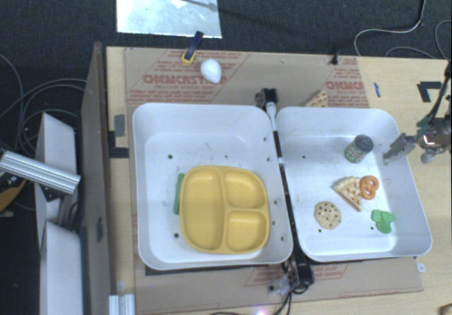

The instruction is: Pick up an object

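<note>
The right bin (406,232) holds a small cylindrical can (359,149) with a grey lid and green label, a round speckled cookie (327,215), a pizza wedge (347,191), an orange pretzel (369,186) and a green knobbly piece (383,220). The gripper (412,147) sits at the bin's right rim, right of the can; finger state cannot be determined. The left bin (155,165) holds a yellow three-compartment tray (224,208). The cardboard (169,73) reads "CHEMCAST".

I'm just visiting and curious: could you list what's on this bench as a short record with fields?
left bin: yellow divided tray, green piece beside it
right bin: small can, cookie, cracker wedge, pretzel, green toy
gripper: at right bin's far right rim, holding nothing visible
outside bins: white egg
</note>
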`<state>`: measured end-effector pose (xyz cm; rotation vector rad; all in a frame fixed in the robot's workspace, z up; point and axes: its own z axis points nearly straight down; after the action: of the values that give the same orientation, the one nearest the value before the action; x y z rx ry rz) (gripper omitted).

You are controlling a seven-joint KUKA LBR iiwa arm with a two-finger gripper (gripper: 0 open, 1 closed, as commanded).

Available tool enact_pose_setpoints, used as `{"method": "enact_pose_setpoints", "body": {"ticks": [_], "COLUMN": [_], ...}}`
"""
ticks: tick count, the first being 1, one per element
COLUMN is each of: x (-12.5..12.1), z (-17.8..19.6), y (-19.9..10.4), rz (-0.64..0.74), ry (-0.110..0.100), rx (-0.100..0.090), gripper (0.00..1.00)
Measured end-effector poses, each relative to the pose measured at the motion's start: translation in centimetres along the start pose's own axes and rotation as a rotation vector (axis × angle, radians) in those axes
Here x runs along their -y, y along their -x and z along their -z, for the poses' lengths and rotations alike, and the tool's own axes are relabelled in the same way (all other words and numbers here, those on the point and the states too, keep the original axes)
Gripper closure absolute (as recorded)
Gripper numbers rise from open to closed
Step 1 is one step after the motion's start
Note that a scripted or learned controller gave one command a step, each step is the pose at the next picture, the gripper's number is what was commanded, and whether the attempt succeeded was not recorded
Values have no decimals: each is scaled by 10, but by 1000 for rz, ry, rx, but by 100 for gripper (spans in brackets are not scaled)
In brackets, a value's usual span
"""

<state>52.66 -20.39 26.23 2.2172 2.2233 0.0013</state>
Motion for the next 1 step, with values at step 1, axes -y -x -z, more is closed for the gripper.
{"method": "enact_pose_setpoints", "body": {"ticks": [1], "x": [8], "z": [-149], "y": [-54], "rz": [5], "ry": [-11], "rx": [-6], "gripper": [0]}}
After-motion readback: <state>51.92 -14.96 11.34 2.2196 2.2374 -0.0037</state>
